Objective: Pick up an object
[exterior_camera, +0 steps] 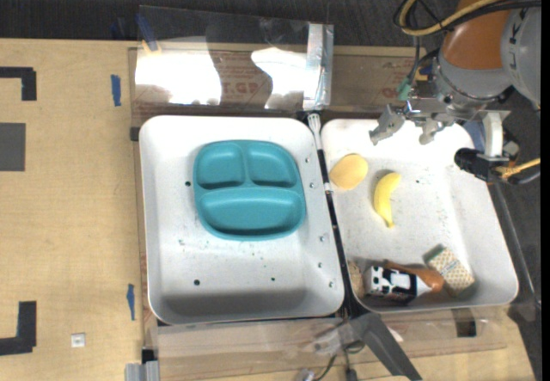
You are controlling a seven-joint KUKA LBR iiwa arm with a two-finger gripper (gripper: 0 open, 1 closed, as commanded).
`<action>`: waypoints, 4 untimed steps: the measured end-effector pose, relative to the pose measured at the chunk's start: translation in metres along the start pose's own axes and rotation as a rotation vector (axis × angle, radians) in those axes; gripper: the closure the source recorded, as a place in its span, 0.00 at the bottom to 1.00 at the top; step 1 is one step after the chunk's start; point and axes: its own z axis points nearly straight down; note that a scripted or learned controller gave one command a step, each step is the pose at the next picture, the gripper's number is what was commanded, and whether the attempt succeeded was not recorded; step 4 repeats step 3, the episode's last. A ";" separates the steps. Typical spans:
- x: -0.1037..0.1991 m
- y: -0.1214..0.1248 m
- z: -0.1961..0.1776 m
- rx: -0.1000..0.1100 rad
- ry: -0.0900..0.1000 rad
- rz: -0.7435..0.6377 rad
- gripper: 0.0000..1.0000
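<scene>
Down at the lower right of the frame, the right bin (494,224) holds a black-and-white toy (391,281) beside a speckled sponge block (450,267). Further up lie one curved yellow banana (386,196) and one round yellow fruit (348,171), close but apart. Left of centre, the left bin (163,216) carries a single teal divided plate (249,188). At upper right, the gripper (404,125) hovers over the bin's far edge, fingers spread apart, nothing between them.

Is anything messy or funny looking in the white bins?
Nothing looks spilled or broken. The teal divided plate lies flat in the left bin. In the right bin, the banana and a round yellow piece sit apart, while a few toys are piled against its near edge.
</scene>
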 end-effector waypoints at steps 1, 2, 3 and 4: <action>-0.011 -0.028 0.115 -0.004 -0.001 0.009 0.00; -0.011 -0.027 0.106 -0.006 -0.001 0.010 1.00; 0.082 -0.017 0.018 -0.008 0.002 0.044 1.00; 0.082 -0.017 0.018 -0.008 0.002 0.044 1.00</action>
